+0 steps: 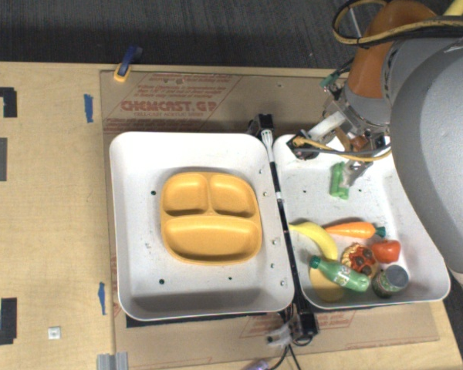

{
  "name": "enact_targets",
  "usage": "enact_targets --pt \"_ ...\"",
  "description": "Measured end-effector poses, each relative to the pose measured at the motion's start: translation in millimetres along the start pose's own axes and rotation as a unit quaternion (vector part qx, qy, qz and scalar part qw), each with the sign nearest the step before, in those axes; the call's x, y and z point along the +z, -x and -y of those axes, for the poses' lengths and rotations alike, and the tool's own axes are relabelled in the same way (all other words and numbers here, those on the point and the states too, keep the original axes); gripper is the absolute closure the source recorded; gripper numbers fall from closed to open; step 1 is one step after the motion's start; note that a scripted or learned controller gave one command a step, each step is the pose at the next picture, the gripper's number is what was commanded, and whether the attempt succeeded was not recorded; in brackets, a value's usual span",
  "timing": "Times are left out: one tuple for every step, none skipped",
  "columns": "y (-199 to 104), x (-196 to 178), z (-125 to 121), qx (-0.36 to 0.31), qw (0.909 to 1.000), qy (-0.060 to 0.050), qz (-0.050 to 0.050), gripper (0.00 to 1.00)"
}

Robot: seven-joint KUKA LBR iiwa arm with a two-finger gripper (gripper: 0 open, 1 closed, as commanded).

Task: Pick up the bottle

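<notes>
bottle (340,274) low in right bin, well apart from pincer (353,166)

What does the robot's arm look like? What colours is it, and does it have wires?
The big rounded grey arm fills the right side, smooth and shiny like a thick pipe. Above its wrist sits an orange band. Yellow and black cables loop over the top of it. At the end is a small metal two-finger gripper with more thin wires around it.

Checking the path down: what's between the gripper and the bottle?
In the camera view, between the gripper and the green bottle lie bare bin floor, then the carrot and the banana.
</notes>
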State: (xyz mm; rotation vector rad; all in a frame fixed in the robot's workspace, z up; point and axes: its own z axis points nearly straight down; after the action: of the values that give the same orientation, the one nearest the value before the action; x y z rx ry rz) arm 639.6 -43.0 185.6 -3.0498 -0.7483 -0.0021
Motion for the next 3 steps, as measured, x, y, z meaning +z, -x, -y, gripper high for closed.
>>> enact_targets --pt "31 1 66 0.098 0.9952 -0.002 0.003 0.0" --pt "30 -8 66 0.098 0.9952 -0.002 0.002 1.0" --pt "75 -28 32 -0.039 0.9992 -0.002 0.002 1.0"
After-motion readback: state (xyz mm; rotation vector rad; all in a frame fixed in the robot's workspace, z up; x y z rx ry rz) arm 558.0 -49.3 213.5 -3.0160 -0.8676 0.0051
